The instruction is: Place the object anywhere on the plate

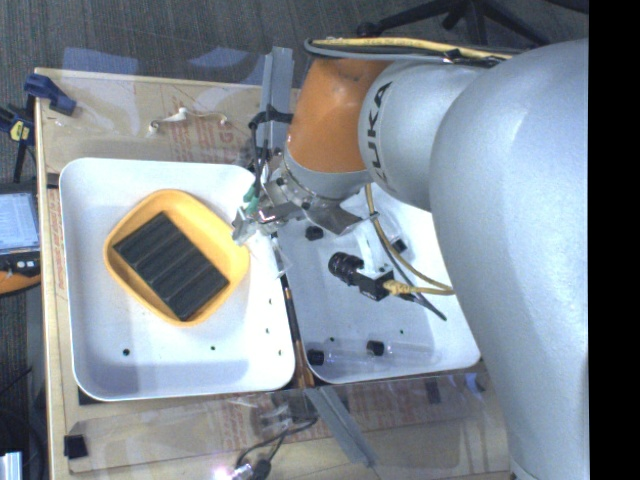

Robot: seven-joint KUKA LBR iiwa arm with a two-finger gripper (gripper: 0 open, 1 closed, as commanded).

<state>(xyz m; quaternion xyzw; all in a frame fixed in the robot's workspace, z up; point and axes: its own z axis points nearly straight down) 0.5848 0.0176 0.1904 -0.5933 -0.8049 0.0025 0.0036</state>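
the claw (pixel 252 216) hangs low over the seam where the two white bins meet, at the end of the grey arm (pixel 480 168) with its orange band (pixel 330 118) just behind and above it in the view. whether the claw is wide or narrow i cannot tell (the wrist and its fittings crowd that spot)

just beside the claw, toward the view's left, lies the yellow plate (pixel 180 200) in the left bin (pixel 150 368). its nearest rim comes up close to the claw, though i cannot tell whether the two touch. the black ridged slab (pixel 170 266) lies flat on the plate, set at a slant, a little farther from the claw than that near rim and apart from it. yellow rim shows all round the slab

on the claw's other side, toward the view's right, is the right bin (pixel 420 338), partly under the arm. a small black piece (pixel 313 233) lies near the claw in that bin, and another small black bit (pixel 375 346) sits well apart from the claw, near the bin's lower edge

both bins rest on the pale wooden worktop (pixel 120 108), whose bare strip shows beyond the claw toward the top of the view
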